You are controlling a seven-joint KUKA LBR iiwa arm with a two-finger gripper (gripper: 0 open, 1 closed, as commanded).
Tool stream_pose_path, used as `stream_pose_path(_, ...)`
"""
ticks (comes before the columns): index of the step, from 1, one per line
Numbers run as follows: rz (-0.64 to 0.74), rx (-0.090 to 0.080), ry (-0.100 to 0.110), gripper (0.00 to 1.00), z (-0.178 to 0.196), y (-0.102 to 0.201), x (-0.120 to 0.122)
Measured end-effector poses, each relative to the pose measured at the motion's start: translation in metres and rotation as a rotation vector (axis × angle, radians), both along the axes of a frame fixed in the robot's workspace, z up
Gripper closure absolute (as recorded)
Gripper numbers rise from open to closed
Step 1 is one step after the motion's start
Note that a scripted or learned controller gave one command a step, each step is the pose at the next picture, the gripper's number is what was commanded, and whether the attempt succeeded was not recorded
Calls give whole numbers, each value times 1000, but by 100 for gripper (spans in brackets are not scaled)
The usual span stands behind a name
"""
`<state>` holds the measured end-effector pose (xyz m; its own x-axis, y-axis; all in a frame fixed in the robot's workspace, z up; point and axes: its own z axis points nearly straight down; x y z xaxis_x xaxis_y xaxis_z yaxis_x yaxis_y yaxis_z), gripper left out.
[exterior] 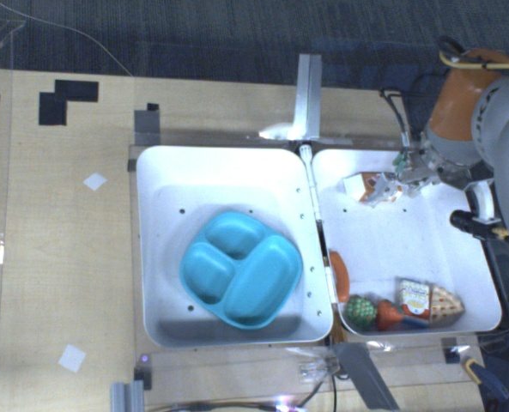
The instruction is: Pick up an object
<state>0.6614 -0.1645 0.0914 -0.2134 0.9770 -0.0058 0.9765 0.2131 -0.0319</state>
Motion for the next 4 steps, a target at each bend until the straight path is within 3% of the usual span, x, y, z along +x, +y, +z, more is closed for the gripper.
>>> stream_pose_path(3, 148, 8, -10, 0, 0, 34, 4)
stream_pose_path(4, 74, 18, -23, 0, -3, 6, -6)
